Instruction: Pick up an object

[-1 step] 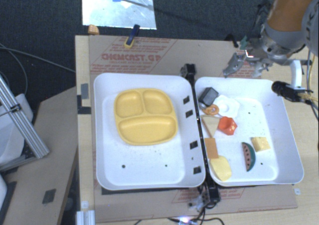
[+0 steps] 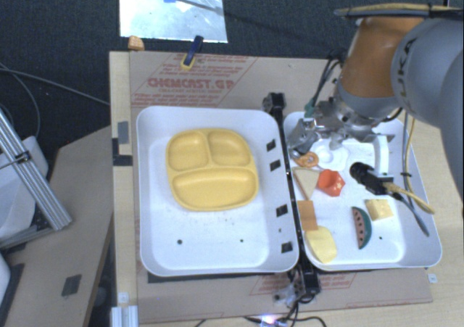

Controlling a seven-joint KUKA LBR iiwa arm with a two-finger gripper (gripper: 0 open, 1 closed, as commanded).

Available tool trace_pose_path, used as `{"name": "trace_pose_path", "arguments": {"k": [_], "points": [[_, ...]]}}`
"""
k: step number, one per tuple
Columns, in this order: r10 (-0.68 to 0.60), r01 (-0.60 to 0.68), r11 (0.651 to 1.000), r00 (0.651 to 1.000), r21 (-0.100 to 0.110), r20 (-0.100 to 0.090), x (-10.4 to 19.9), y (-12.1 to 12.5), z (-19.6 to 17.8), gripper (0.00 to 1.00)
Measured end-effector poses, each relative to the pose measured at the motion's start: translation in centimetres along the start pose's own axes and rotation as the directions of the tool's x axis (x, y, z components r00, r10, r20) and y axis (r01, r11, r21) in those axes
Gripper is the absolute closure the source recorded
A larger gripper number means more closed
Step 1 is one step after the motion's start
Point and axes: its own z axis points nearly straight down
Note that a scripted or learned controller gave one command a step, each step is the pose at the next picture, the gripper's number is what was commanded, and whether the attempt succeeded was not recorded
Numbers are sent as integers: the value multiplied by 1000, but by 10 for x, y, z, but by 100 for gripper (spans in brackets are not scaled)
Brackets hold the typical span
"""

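I have the tool [image 2: 313,146] low in the right bin [image 2: 424,242], near its 11 o'clock corner, just above an orange ring-shaped piece [image 2: 308,160]; I cannot tell how it is set. The red block [image 2: 330,182], watermelon slice [image 2: 360,226] and yellow pieces lie loose toward 6 o'clock, so I judge the low pose an approach to pick.

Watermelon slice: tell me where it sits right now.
In the camera view the watermelon slice lies in the right bin, toward its near edge, between the pale yellow piece on its left and the yellow cheese wedge on its right.
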Motion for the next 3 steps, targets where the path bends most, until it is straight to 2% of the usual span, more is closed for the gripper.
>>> {"name": "trace_pose_path", "arguments": {"k": [1,2,3], "points": [[-1,1,1000,1000,3,-1,66,-121,16,0],[9,-9,1000,1000,-11,2,62,-114,4,100],[7,-7,1000,1000,-11,3,132,55,107,100]]}}
